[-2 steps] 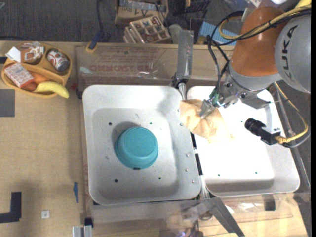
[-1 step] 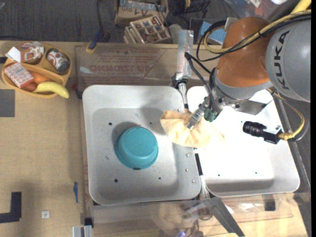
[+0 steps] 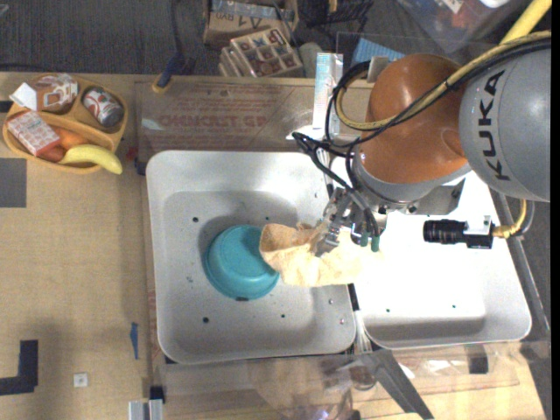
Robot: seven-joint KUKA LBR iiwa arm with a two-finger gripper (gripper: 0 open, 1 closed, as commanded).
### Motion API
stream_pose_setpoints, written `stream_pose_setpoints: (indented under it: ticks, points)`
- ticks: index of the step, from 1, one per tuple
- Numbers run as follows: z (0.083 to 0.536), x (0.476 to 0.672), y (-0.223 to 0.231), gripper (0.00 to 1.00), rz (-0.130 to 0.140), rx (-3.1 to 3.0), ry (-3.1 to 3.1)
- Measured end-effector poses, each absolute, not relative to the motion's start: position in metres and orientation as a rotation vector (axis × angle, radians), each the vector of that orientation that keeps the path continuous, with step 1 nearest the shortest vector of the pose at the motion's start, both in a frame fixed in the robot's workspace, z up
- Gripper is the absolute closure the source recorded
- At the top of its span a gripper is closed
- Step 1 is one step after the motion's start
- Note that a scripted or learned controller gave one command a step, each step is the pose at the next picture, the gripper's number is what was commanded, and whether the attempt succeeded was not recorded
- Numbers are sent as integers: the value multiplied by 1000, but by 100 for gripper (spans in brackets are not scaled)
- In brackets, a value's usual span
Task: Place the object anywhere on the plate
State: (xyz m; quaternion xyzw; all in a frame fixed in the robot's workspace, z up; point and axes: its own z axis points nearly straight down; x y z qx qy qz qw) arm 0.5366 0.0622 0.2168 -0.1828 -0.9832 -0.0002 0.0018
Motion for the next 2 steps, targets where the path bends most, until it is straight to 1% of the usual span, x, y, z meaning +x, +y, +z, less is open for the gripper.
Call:
stream_pose_setpoints:
  ticks: [1, 2]
  points:
    - [222, 516, 105, 100, -2, -11, -3139]
    - [222, 516, 105, 0, -2, -10, -3140]
